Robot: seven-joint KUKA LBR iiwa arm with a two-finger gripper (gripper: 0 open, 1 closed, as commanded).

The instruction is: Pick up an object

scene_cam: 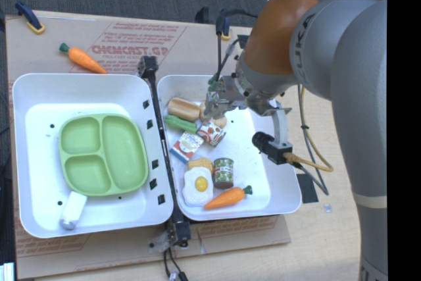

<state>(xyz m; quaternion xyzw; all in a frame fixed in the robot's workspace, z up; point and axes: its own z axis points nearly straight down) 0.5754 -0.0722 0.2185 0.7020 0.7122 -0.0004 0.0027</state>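
**Grey arm low over a crowded bin of toy food**

Grey and orange, the arm reaches into the right bin [279, 197], and its pincer [215, 104] sits low among the toy food at the bin's far side. Whether the pincer is wide or narrow I cannot tell; the wrist hides it, and nothing can be seen held in it.

Just beside the pincer, toward the other bin, lies a bread roll [183, 108]. Directly below it sits a small red-and-white packet [212, 133], with a green pod [179, 122] next to the roll. Further toward the near edge lie a fried egg [197, 185], a small jar [223, 172] and a carrot [225, 197].

The risk, as I judge it, is the crowding. The roll, packet and pod lie so close that closing could catch two things, or just nudge one aside. A rounded roll could also slip out on the lift.
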